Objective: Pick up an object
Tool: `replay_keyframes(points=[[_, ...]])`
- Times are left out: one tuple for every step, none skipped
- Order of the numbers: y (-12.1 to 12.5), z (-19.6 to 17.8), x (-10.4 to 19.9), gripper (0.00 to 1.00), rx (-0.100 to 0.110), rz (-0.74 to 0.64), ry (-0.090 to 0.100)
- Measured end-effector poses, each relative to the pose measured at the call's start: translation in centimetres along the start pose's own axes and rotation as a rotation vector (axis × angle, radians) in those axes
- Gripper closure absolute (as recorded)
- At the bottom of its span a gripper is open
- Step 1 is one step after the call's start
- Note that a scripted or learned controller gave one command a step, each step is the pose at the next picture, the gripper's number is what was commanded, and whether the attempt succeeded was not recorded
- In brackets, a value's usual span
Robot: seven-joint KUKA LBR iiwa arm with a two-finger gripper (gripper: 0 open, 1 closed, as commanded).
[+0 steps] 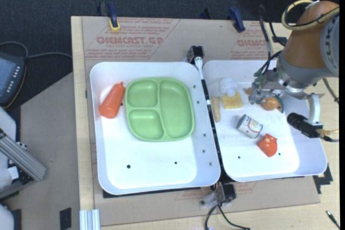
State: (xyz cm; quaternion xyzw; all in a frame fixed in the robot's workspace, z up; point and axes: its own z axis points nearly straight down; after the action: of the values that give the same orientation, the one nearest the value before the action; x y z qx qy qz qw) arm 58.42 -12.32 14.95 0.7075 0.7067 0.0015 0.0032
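My gripper (262,95) is low over the far part of the right bin (302,161), under the grey and orange arm that comes in from the right. A small orange round object (273,103) lies right beside it, partly covered by the gripper body. Whether it sits between the fingers is hidden. To the left of the gripper are a yellow block (232,100) and a white object (227,85). A small silver can (249,126) lies on its side toward the front, with a red object (268,145) just beyond it to the right.
A beige stick (215,109) lies along the right bin's left wall. The left bin (151,169) holds a green divided plate (160,109) and an orange bottle (112,100). A black part of the arm (302,124) hangs over the right bin's right side.
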Motion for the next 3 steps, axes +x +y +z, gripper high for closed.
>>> replay_keyframes(points=[[0.1,-4.3,0.2,1.0,0.001,-0.002,0.001],[0.3,-7.8,0.2,1.0,0.0,-0.002,0.001],[-4.5,-6.7,2.3,1.0,0.012,0.0,0.005]])
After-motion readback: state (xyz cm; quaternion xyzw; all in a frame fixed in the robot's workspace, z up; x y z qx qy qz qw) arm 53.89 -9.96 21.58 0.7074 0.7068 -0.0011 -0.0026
